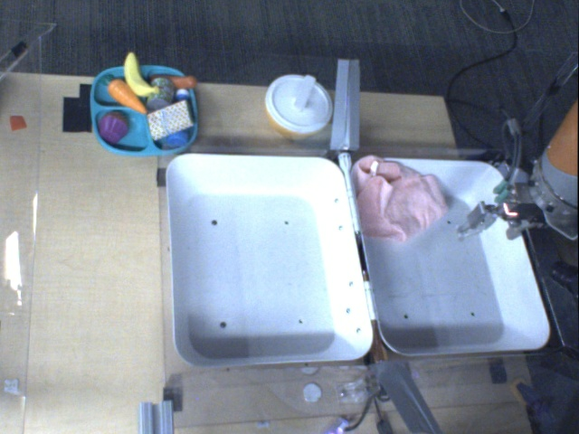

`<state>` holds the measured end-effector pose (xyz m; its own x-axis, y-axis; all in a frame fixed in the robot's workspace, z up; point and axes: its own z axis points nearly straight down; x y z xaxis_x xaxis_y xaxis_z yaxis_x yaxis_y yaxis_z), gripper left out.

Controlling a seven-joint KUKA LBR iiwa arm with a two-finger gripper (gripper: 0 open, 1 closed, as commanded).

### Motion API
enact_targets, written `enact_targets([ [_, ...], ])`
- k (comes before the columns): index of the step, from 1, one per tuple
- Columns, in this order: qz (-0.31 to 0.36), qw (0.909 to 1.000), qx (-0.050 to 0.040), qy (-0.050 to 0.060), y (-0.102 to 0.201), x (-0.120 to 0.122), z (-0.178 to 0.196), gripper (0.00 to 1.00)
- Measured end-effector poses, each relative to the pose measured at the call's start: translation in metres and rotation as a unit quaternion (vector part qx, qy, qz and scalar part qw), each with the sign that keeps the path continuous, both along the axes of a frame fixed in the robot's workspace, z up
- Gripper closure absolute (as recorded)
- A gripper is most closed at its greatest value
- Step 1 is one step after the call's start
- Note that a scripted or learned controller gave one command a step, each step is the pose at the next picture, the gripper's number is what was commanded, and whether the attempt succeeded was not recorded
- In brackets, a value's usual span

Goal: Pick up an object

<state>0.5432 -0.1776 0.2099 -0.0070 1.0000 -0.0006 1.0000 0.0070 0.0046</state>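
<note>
Nearest to us, along the lower edge of the view, we see the wooden bench (81, 315) and the front walls of the two shallow white bins. The left bin (258, 260) shows bare white floor with a few small dark dots. The right bin (452, 306) is bare across its near half.

Further in, at the far left corner of the right bin, we find a crumpled pink cloth (398, 202) lying against the wall shared with the left bin. The tool (488, 215) hangs over the right side of the same bin, reaching in from the right and well apart from the cloth; we cannot tell whether it stands wide or narrow, and we see nothing between its tips.

Beyond the bins, on the bench, sits a round white lidded container with a yellow rim (298, 105). Further left is a blue divided tray (145, 108) carrying toy food, among it a banana and a carrot.
</note>
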Motion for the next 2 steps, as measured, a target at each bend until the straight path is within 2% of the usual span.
enact_targets([
  [1, 0.066, 0.9978, -0.0013, -0.002, -0.009, 0.024, 0.038, 0.0],
  [2, 0.128, 0.9917, -0.0017, -0.003, 0.008, 0.05, -0.118, 0.0],
])
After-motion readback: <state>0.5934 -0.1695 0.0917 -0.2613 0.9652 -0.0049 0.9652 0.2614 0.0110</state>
